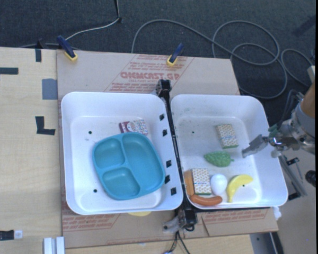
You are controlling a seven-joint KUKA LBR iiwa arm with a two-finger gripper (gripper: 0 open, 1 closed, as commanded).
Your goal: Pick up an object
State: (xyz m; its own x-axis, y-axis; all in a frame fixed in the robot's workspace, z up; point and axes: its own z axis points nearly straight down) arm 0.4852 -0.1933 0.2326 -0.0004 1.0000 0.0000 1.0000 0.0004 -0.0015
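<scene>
blue tray (pixel 128 165), yellow banana (pixel 238 185), white bins (pixel 74 142).

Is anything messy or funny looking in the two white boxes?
Nothing looks spilled or broken. The blue plate lies a bit crooked in the left bin. In the right bin, the toy food sits bunched in the near corner, with the banana beside the egg.

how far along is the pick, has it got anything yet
Nothing looks picked. The pincer sits at the right bin's right side with no object visibly between its tips. The banana, green leafy item and small box lie on the bin floor. In hand: the approach. Left: closing on one object and lifting it.
</scene>
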